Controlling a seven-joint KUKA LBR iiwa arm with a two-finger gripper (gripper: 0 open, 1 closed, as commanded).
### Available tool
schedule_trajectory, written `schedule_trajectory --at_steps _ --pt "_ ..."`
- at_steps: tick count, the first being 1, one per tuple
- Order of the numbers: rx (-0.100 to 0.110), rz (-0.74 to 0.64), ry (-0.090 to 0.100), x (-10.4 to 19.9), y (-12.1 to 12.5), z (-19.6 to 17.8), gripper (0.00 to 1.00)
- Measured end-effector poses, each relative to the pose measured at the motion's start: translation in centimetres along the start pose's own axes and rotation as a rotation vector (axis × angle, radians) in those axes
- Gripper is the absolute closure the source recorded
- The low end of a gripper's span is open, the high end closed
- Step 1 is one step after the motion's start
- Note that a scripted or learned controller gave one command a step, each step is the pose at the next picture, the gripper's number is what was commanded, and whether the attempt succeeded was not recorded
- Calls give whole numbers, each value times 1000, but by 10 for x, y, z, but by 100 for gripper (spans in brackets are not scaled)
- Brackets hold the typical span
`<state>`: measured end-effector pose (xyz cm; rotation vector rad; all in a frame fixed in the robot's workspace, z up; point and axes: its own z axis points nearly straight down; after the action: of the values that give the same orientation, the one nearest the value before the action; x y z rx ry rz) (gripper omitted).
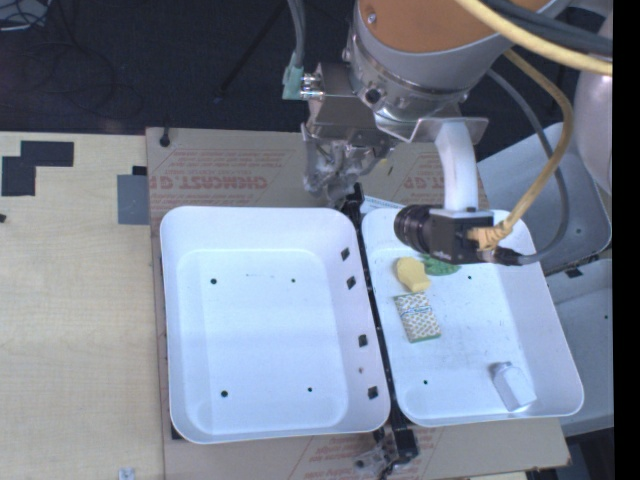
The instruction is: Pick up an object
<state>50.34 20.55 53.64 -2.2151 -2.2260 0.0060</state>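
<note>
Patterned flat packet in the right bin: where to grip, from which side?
The patterned packet lies flat in the right bin, apart from the yellow piece above it. Probably best to come straight down and pinch across its two long edges, the narrower span. Its sides look clear for fingertips; its flatness may make the pinch slip.

Bench top [70,308]: pale wood grain is seen at the left, marked with dark square patches [130,198].
Board [230,173]: brown cardboard with reversed red print is laid under the bins.
Floor [150,48]: a dark surface is seen beyond the bench, crossed by thin black cables [60,43].
Light: even, with soft shadows.
</note>
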Motion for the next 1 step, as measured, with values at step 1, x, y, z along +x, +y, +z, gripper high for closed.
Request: schedule_trajectory --at_steps 1 --pt "3 -7 -2 0 -1 -10 100"
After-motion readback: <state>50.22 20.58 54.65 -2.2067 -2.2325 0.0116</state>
